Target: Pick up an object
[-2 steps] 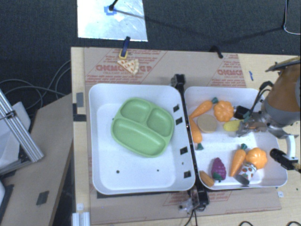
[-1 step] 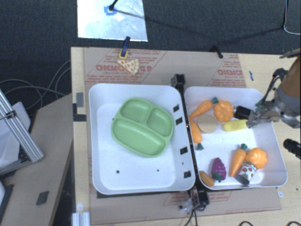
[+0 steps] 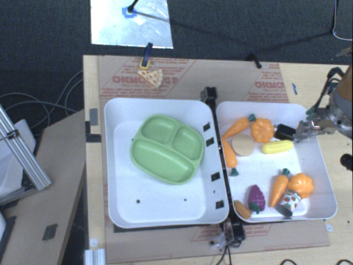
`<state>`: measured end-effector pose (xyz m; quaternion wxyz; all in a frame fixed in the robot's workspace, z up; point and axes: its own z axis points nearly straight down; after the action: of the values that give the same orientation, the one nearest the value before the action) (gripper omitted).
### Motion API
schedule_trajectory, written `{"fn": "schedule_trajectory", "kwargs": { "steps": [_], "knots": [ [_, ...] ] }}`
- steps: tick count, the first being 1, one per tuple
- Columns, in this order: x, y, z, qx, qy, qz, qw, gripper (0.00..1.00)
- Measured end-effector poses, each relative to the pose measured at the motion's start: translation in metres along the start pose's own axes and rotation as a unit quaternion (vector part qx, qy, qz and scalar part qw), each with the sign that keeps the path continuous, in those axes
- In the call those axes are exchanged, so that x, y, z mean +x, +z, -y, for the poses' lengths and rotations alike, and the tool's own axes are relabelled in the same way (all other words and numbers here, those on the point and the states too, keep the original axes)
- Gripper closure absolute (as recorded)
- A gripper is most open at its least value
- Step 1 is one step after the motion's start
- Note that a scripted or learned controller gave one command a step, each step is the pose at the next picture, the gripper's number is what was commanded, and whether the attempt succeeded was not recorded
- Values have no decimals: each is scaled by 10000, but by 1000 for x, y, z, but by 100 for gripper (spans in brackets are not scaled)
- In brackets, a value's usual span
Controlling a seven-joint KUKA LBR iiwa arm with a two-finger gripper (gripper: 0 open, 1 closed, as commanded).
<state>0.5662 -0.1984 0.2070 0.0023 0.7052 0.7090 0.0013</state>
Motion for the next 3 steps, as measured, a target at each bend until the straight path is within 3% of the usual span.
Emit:
{"fn": "schedule_trajectory", "kwargs": {
  "steps": [1, 3],
  "knots": [
    [0, -19, -1, 5, -1, -1, 10000, 100],
    [101, -18, -33, 7, -24, -12, 10000, 100]
  ]
}}
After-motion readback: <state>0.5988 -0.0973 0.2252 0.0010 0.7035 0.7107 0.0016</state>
